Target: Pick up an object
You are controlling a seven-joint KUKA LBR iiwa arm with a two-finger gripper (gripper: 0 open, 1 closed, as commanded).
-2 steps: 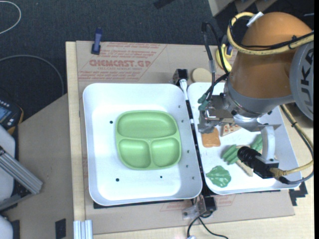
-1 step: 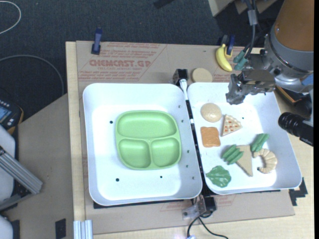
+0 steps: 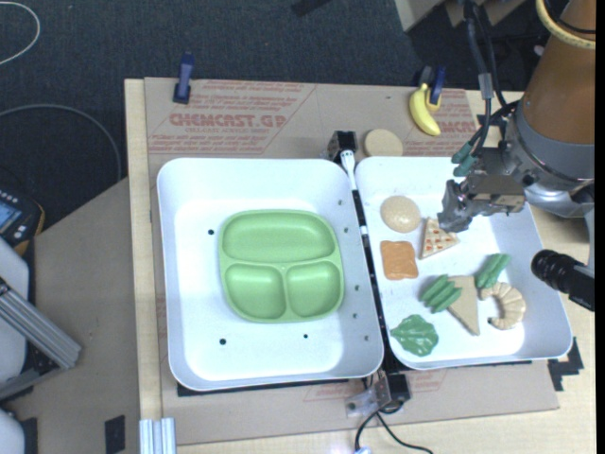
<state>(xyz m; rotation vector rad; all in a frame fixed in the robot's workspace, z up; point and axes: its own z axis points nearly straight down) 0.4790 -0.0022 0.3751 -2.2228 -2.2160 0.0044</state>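
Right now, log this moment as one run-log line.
stage: approach | gripper: above triangular pizza-slice toy, right white bin | green divided tray: left white bin

Arm body: a large rounded grey KUKA arm (image 3: 564,112), its upper segment showing a broad orange-brown band with a smooth, slightly glossy surface.
Lower ring: pale grey metallic collar beneath the orange-brown band, curved, with a lighter silver flange at the bottom.
Cables: thin dark cables run down along the arm's side from the top of the view; a yellowish loop of hose curves near the top corner.
Wrist fittings: small teal-green connectors sit beside the collar.
Gripper: a compact dark grey two-finger gripper (image 3: 455,218), blocky and angular, with matte metal housing.
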